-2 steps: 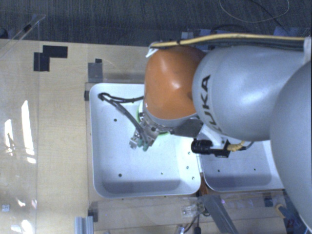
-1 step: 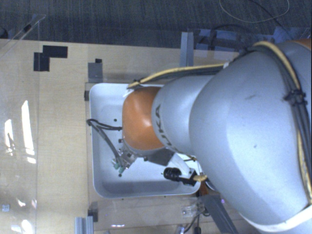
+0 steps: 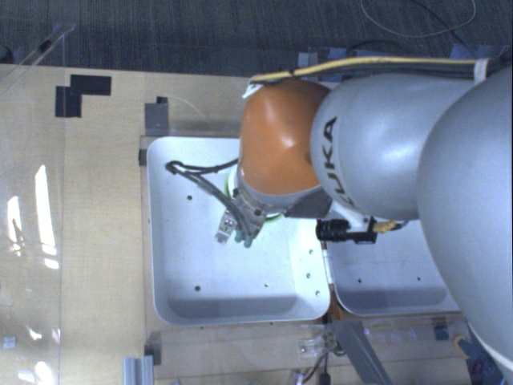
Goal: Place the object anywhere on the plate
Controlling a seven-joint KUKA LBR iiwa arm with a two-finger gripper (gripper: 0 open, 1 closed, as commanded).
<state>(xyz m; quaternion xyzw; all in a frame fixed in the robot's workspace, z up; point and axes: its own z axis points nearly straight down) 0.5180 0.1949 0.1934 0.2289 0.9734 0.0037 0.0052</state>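
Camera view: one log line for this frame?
arm: over left bin | gripper: low in bin, fingers unclear | plate: green edge under wrist | object: unseen

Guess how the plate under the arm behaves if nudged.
Tentative, since the arm hides most of the plate. Its pale green rim looks thin, so it is probably light. The bin floor looks smooth, so it would likely slide rather than tip.

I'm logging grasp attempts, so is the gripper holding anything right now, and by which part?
Cannot be told. The gripper hangs over the left bin, and the arm blocks the view.
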